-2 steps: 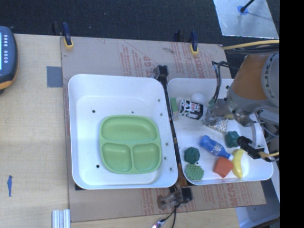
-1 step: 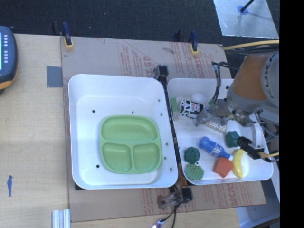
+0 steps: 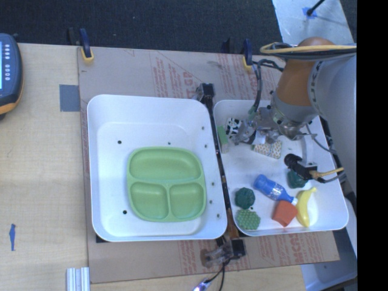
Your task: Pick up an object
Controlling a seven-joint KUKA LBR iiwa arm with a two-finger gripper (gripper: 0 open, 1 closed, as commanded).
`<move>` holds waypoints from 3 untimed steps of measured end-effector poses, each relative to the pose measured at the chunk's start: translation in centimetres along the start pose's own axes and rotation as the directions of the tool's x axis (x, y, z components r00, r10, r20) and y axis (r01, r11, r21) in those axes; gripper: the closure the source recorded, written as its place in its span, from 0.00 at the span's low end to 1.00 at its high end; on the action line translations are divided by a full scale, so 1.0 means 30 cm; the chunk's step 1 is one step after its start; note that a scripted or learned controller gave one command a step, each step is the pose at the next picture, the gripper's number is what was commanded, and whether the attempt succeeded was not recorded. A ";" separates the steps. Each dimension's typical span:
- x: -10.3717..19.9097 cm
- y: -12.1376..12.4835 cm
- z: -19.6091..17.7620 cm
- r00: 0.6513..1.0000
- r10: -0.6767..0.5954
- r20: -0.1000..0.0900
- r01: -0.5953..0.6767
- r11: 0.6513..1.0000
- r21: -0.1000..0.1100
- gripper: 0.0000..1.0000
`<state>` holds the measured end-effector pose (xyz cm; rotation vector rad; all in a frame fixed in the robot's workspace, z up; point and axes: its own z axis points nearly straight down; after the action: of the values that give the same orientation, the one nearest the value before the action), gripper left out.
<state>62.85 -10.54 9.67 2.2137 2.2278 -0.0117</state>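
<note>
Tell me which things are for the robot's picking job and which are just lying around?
For the job:
gripper
blue bottle
orange block
yellow banana
dark green ball
right bin

Just lying around:
green divided plate
left bin
blue clamps

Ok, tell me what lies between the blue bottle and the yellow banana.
In the camera view, an orange-red block sits between the blue bottle and the yellow banana, close beside the banana.
</note>
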 end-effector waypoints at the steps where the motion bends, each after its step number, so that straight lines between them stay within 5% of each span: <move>1: -0.016 -0.008 -0.039 1.000 0.001 0.004 -0.001 1.000 0.006 1.00; 2: 0.109 -0.113 -0.328 1.000 0.001 -0.008 -0.001 1.000 -0.003 1.00; 3: 0.105 -0.109 -0.318 1.000 0.001 -0.007 -0.001 1.000 -0.001 0.00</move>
<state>59.61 -7.35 19.19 2.2173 2.2295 -0.0031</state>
